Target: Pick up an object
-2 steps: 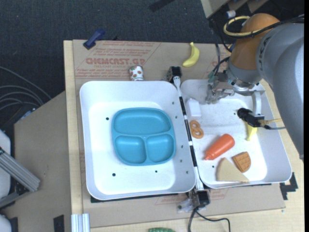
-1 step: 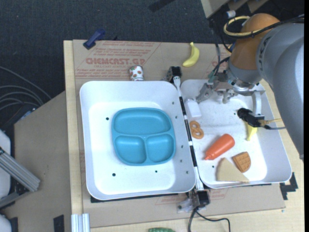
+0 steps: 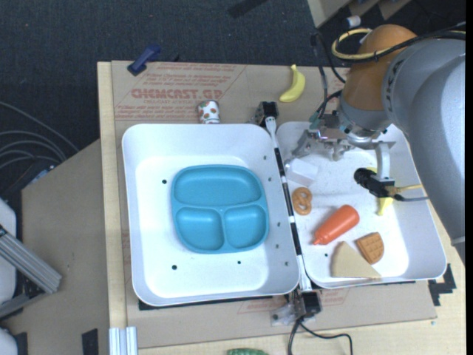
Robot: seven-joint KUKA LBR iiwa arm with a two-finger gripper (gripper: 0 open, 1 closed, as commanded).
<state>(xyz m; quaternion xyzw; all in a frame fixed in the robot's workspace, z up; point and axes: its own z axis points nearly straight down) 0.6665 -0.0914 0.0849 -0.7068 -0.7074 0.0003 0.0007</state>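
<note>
Gripper [image 3: 330, 140] low over upper part of right bin [image 3: 421, 235], beside a white block [image 3: 301, 173]; opening impossible to judge, nothing visibly held. Grey arm [image 3: 429, 124] entering from right, hiding bin's upper right corner. Lower in bin: pretzel [image 3: 301, 200], carrot [image 3: 336, 224], bread [image 3: 370, 247].

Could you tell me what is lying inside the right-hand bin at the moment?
The right bin holds a carrot, pretzel, bread pieces and a white block; the arm covers its upper corner.
</note>
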